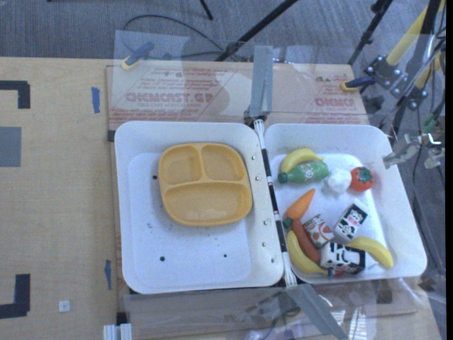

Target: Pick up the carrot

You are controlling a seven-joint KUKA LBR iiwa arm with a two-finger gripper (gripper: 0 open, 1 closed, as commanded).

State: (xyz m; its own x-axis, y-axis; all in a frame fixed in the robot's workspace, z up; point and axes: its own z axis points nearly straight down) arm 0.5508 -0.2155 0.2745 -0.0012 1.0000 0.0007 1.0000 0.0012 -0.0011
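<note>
The carrot [301, 203] I am after lies flat in the right bin [396, 190], near its left wall. It is orange and tapered, set on a slant, with one end pointing up and to the right toward the bin's middle.

I see the yellow three-compartment plastic plate [204, 183] in the shallow white left bin [134, 261]. In the shallow white right bin [403, 211], the orange toy carrot [300, 204] lies mid-frame, below the green toy bottle [304, 173], left of the red toy tomato [361, 179].
</note>
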